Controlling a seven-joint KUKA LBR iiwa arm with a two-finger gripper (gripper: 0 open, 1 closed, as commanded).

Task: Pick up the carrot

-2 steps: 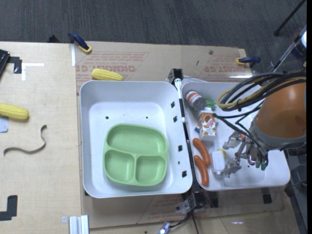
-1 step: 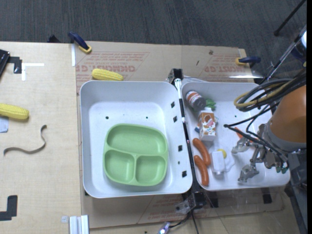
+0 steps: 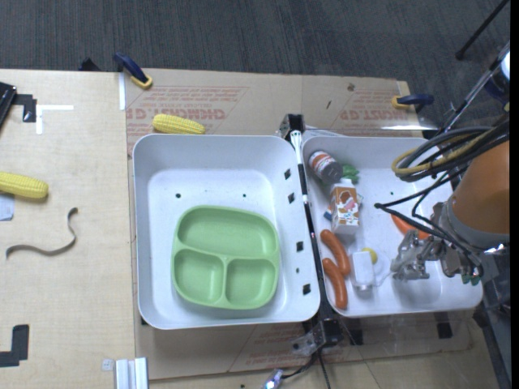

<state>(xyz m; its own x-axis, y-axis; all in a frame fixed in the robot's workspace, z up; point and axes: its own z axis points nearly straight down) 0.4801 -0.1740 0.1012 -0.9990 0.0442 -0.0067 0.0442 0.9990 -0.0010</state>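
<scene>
On the far left I'm seeing a yellow plastic corn cob (image 3: pixel 23 186) lying on the bench, another (image 3: pixel 178 124) sitting on cardboard whose red lettering I can't read. A green three-compartment plate (image 3: pixel 227 258) is resting in the left white bin (image 3: pixel 162 156). In the right bin (image 3: pixel 381 148), a small juice carton (image 3: pixel 346 205) is lying near two orange sausages (image 3: pixel 334 267). The orange carrot (image 3: pixel 402 223) is peeking out just above the metal gripper (image 3: pixel 412 266); whether its fingers are parted, I cannot tell.

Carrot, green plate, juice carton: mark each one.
carrot (image 3: pixel 403 223), camera view, on its visible orange end.
green plate (image 3: pixel 227 232), camera view, on the top compartment.
juice carton (image 3: pixel 347 207), camera view, on its front face.
</scene>
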